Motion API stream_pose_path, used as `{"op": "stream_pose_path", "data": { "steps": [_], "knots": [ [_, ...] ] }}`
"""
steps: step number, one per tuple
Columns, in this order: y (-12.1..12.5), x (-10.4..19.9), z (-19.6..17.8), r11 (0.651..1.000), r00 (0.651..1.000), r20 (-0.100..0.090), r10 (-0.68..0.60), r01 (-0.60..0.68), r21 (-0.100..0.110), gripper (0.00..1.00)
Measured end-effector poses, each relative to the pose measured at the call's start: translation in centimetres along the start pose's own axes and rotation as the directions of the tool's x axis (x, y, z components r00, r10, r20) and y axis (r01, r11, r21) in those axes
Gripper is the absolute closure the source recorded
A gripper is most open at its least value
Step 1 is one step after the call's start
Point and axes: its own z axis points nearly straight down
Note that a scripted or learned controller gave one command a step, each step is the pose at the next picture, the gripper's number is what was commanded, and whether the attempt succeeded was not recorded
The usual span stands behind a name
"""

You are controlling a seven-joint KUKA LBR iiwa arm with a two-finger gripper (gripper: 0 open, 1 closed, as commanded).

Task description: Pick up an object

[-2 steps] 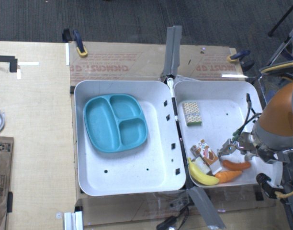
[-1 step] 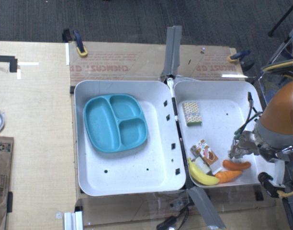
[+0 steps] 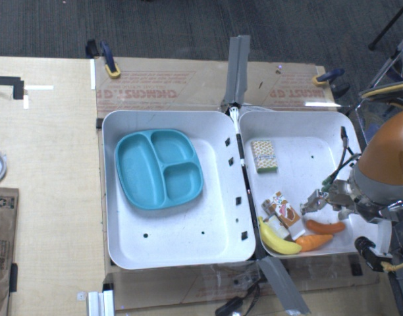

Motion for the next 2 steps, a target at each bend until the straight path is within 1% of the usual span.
{"op": "stream_pose_path", "data": {
  "steps": [1, 2],
  "knots": [
    [-0.16, 0.96, 0.84, 1.0, 1.0, 0.0, -0.012, 0.012, -0.001, 0.0],
    [-0.15, 0.87, -0.01, 1.0, 1.0, 0.001, -0.012, 0.012, 0.0, 1.0]
  ]
}}
